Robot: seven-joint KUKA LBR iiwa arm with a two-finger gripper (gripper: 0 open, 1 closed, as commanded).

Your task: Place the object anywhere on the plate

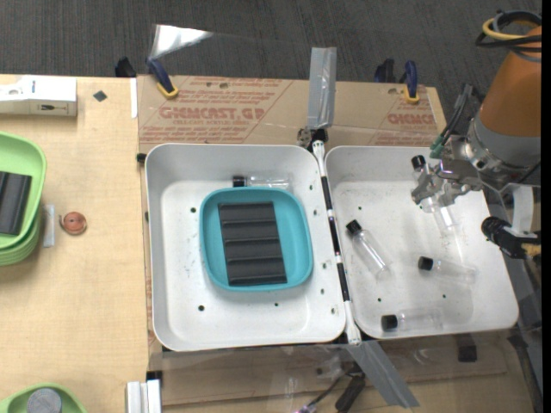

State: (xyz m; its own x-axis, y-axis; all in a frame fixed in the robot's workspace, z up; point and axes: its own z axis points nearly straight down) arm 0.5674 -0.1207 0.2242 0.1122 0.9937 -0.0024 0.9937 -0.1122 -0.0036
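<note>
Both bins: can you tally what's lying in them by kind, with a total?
Clear vials with black caps: 4 (1 in the left bin, 3 in the right bin)
Teal plate: 1
Black ridged block on the plate: 1
Total: 6
A clear shape under the claw may be another vial; cannot tell.

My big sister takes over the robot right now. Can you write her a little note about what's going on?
Pincer: up over the top of the right bin; I cannot tell whether it is carrying anything.
Vials: three clear vials with black caps lie in the right bin. A fourth lies in the left bin, just behind the teal plate.
Done: no vial is on the plate yet.
Left: pick up a vial and set it on the plate.
</note>
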